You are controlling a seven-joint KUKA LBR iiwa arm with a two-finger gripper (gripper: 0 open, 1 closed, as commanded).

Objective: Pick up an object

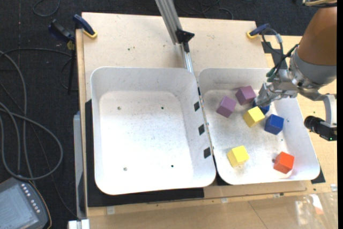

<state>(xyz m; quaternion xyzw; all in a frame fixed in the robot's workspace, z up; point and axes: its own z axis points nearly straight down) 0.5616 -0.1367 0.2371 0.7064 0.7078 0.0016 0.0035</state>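
The gripper (263, 100) is low in the right bin (300, 169), near its far edge beside a yellow block (254, 116) — seemingly the approach step — so next comes a closing pinch.

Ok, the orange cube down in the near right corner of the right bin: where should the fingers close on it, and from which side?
Come straight down on the orange cube and close on its two side faces that run along the bin wall. It sits close to the rim at the near right corner, so a sideways approach looks blocked. Its other sides are open; the yellow cube lies well to its left.
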